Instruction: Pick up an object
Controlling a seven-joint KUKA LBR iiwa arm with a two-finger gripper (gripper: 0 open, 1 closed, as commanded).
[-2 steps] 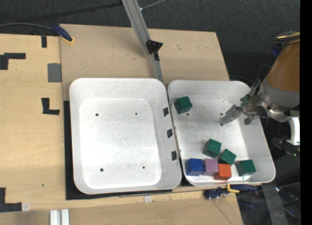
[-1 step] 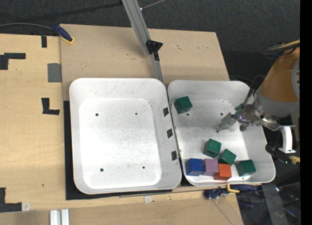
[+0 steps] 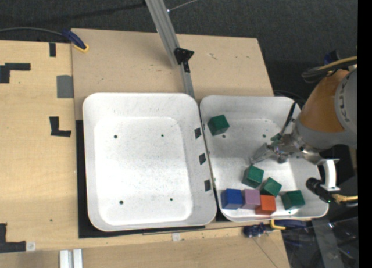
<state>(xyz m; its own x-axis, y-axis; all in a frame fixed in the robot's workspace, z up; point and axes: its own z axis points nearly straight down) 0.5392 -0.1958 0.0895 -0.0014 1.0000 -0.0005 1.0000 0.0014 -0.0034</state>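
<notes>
the arm's grey metal pincer point(image 3: 268, 152) hangs low inside the right-hand shallow white plastic bin point(image 3: 244, 110), and whether it is released or clenched cannot be told; nothing is seen held in it. just below it sits a dark green foam cube point(image 3: 254, 175), the nearest candidate. further below, packed along the bin's near wall, lie a blue cube point(image 3: 232, 197), a lilac cube point(image 3: 252, 197), an orange cube point(image 3: 267, 204) and two more green cubes point(image 3: 271, 187). a lone green cube point(image 3: 218, 124) lies up and to the left, well apart. the risk, as i judge it: descending on the crowded cluster could nudge neighbours, wedge a cube against the wall, or close on an edge and slip off.
</notes>
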